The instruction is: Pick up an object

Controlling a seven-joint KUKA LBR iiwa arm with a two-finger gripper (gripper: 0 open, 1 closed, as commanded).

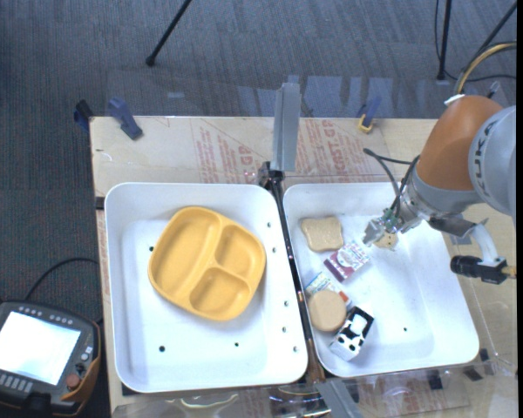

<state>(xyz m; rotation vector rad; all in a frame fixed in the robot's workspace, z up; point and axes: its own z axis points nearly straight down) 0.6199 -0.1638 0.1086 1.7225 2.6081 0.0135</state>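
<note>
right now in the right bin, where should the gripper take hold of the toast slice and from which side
Take the toast slice from straight above, fingers across its two straight side edges. It lies flat on the right bin floor, so no side offers height to pinch. Its left and far edges sit apart from other things; the small packet lies close off its near right corner, so keep the fingers off that corner.

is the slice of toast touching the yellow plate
Apart. In the camera view the toast slice lies in the right bin, while the yellow divided plate sits in the left bin, with both bins' rims between them.
</note>
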